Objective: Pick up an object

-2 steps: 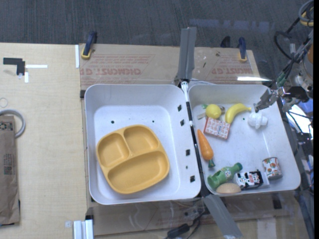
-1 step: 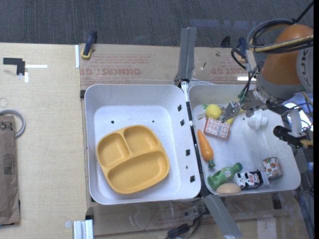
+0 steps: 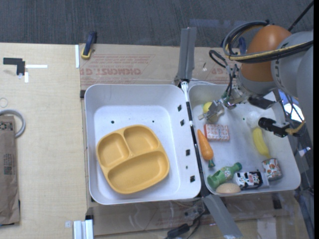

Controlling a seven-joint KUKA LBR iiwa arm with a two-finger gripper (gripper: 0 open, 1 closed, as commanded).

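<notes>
The arm comes in from three o'clock, its grey bulk cut off by the frame edge. The gripper hangs low over the right bin, toward its eleven o'clock corner, and I cannot tell whether it is released or clenched. A small yellow thing sits just at its nine o'clock, partly hidden and hard to name. Just at the gripper's six o'clock lies the box, with the carrot at that box's eight o'clock. The banana lies at four o'clock. Along the bin's six o'clock edge: bottle, cow carton, can. The left bin holds a tray.
</notes>
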